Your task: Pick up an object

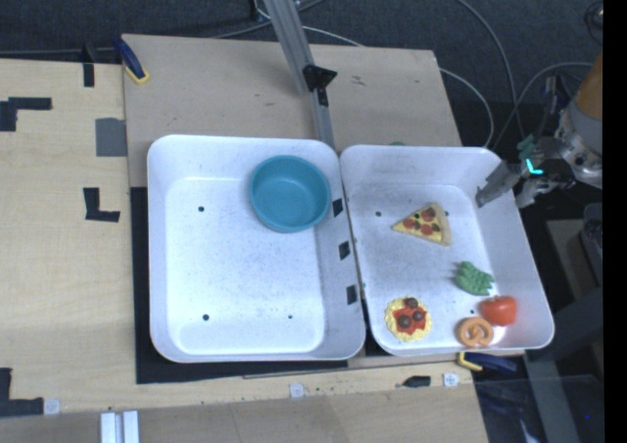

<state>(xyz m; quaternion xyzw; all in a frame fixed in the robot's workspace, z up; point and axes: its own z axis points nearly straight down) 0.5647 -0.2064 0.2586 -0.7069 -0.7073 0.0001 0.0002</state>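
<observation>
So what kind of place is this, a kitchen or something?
More likely a robot test bench in a lab than a kitchen: two white bins sit side by side, holding toy food such as a pizza slice, with loose cables behind and a robot gripper reaching in.

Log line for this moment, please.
gripper: over right bin right rim, holding nothing | pizza slice in bin | blue bowl in left bin

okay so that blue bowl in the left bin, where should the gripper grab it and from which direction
Probably the rim. The blue bowl sits upright and open at the top of the left bin, too wide to span whole. Come straight down with one finger inside and one outside the wall. Its lower-left rim looks best, since bare bin floor lies there, while the upper and right edges sit close to the bin's walls.
</observation>
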